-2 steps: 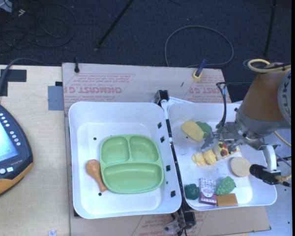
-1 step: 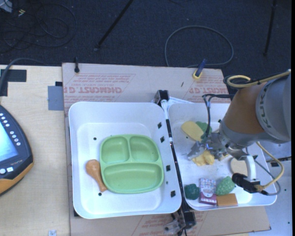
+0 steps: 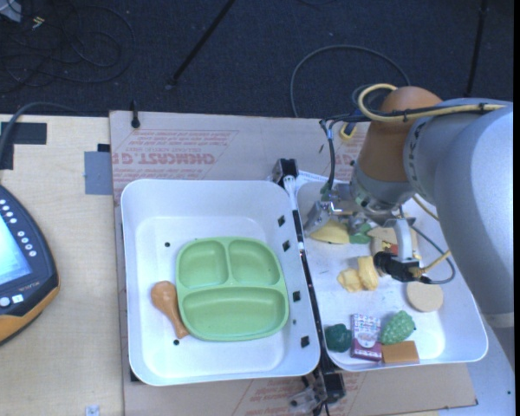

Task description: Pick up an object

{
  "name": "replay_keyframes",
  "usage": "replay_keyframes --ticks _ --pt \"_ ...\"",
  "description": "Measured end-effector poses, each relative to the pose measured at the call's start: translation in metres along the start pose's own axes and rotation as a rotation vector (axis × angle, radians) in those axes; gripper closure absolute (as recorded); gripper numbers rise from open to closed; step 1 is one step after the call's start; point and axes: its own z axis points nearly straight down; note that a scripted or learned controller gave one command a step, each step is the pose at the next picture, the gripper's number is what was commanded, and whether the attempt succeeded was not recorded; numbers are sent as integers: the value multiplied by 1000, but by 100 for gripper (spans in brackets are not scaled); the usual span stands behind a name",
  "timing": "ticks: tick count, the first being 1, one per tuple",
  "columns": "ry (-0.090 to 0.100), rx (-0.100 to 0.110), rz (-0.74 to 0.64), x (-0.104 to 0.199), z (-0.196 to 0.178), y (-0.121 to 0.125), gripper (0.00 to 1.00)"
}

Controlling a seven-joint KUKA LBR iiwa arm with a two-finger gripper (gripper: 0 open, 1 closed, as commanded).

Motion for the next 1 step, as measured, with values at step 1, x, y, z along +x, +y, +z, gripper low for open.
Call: replay_keyframes --ticks 1 --pt "-1 -2 4 5 -106 -2 0"
